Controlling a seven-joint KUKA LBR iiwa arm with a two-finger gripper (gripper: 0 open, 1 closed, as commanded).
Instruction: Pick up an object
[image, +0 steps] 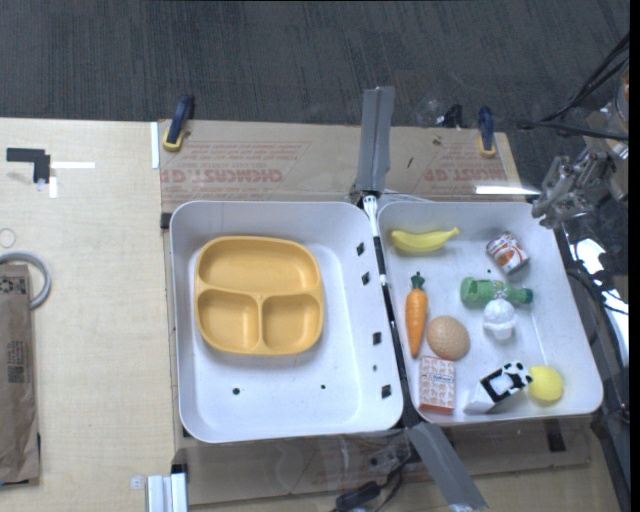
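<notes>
Gripper (565, 195) hung at far right edge of the right bin (585, 335), couldn't tell its state; nearest pick was the small can (507, 252), just left & nearer of it, w/ banana (424, 238) further left, long axis running left-right

Cardboard sheet (240, 160) bears upside-down red "CHEMCOS" lettering.

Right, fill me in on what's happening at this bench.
A robot arm is set to pick up an object, and nothing is grasped yet. Its gripper sits at the far right, above the right bin's back corner. That bin holds a banana, carrot, egg, can, green bottle and lemon. The left bin holds a yellow divided plate.
</notes>
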